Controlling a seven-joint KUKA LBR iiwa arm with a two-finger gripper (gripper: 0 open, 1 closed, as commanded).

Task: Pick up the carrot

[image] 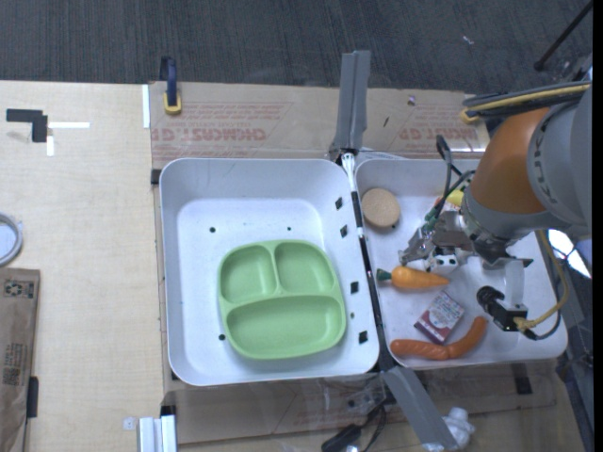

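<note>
Bright even light, soft shadows, sharp.

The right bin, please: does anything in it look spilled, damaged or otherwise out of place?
Nothing stands out. The carrot, the sausage, the small red packet and the round tan piece lie loose and apart on the right bin floor, none visibly damaged.

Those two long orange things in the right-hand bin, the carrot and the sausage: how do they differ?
The carrot is bright orange with a green tip at its left end; the sausage is darker, reddish orange, with no green. The carrot is shorter and tapered; the sausage is longer and curves upward at its right end. The carrot lies right beside the gripper; the sausage lies near the bin's front edge. Both lie flat in the right bin.
</note>
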